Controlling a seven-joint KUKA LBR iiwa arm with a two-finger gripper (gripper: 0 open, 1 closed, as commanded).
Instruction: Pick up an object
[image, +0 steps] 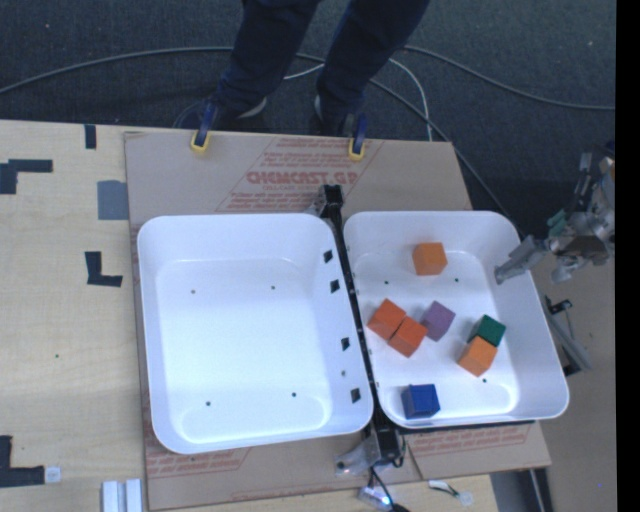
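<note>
- Dark carpet and cables surround a pale wooden bench, where a cardboard sheet (300, 180) carries two shallow white plastic bins side by side.
- Left bin (160, 250) has a bare white floor.
- Right bin (530, 400) holds small blocks: an orange cube (429, 258) near the far wall, two orange blocks (397, 328) touching at centre, a purple cube (438, 320) just beside them, a green cube (489, 329) touching an orange cube (478, 355) near the right wall, and a blue cube (421, 400) at the near wall.
- They look light, rigid and flat-sided, best pinched across opposite faces.
- Grey gripper (520, 262) sits at the right rim, well apart from all; whether it is spread or closed cannot be told.
</note>
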